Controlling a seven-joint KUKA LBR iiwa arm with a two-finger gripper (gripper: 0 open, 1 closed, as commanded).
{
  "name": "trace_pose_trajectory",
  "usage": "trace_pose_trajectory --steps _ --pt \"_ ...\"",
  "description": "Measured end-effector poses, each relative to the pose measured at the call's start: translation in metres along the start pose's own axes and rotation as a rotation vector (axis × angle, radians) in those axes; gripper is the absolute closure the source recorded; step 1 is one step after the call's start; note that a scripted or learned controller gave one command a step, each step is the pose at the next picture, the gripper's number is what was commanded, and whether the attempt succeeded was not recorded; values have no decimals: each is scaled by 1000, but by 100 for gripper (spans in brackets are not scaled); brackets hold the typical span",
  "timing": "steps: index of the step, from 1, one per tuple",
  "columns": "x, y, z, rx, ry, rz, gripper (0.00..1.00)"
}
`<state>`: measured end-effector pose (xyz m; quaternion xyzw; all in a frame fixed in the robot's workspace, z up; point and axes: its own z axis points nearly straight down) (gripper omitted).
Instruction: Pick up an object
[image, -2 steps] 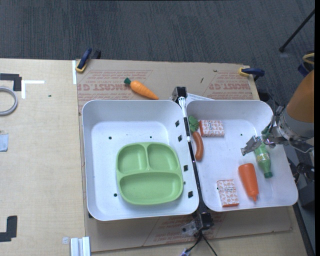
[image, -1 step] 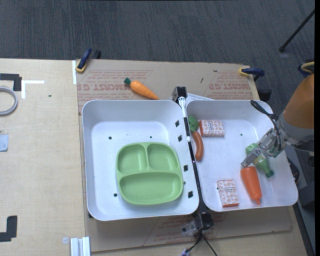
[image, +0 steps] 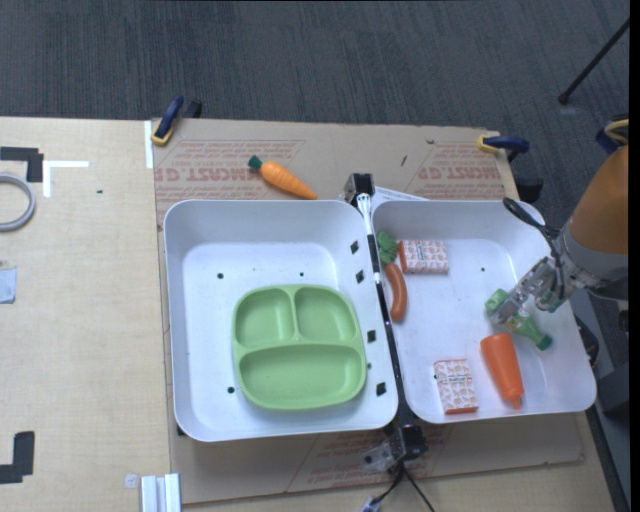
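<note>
My gripper (image: 523, 303) reaches into the right bin (image: 470, 410) from the right and sits low near that bin's right side. A green toy (image: 497, 300) lies right at its tip, with another green part (image: 541, 339) poking out below it. An orange carrot (image: 503, 367) lies just beneath the gripper. Further left in the same bin are a brown sausage (image: 397, 291), a pink box (image: 424, 256) and a second small box (image: 455, 385). A small green piece (image: 385, 245) rests by the bin's left wall.
The left bin (image: 190, 300) holds a green divided plate (image: 298, 346). Another carrot (image: 283, 177) lies on the cardboard behind the bins. Clamps (image: 168, 118) hold the cardboard's far corners. The arm's orange band (image: 606, 205) is at the right edge.
</note>
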<state>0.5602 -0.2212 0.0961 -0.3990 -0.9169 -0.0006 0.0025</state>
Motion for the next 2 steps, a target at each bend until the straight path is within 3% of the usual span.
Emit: trace_pose_trajectory --steps 1,2 --pt "53 39 -71 0 -4 13 100" --pt "85 80 -200 0 -5 -81 100"
